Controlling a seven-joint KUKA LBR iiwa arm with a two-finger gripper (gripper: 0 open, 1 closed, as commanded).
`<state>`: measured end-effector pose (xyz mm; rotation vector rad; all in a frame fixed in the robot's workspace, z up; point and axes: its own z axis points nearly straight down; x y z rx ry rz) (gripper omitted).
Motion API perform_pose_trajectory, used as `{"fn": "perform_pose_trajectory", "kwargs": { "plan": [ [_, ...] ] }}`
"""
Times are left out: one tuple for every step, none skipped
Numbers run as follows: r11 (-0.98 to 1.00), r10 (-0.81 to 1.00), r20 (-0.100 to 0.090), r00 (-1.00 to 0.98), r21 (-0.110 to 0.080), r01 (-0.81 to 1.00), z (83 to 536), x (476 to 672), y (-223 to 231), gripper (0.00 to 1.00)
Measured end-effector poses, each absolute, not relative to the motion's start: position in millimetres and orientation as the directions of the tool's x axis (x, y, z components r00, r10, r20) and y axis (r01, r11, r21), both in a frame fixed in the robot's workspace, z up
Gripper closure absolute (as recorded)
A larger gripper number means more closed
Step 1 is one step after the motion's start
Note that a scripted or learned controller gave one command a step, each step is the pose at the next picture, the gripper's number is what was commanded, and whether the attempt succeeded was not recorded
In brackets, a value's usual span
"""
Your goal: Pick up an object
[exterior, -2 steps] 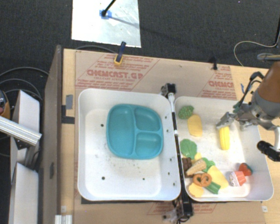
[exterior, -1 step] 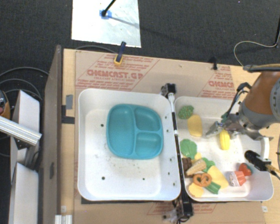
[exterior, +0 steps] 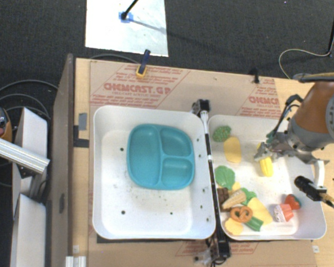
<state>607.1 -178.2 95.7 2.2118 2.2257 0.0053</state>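
One small yellow piece [exterior: 266, 166] sits right at the gripper [exterior: 265, 153], just under its fingertips in the right bin [exterior: 314, 224], though whether the fingers have closed on it is impossible to tell from up here. Left of the gripper lies a yellow oval [exterior: 232, 149] with a green leafy piece [exterior: 222, 133] beyond it. Down and left, a crowded heap: a pretzel [exterior: 241, 213], more green and yellow bits. A red-and-white item [exterior: 284, 210] lies below. Far left, a teal divided plate [exterior: 160, 157] occupies the left bin [exterior: 108, 211].
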Motion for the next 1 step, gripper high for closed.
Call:
{"fn": "perform_pose_trajectory", "kwargs": {
  "plan": [
    [0.010, 1.000, 0.000, -0.010, 0.003, 1.000, 92.5, 653.3, -104.0, 1.00]
  ]
}}
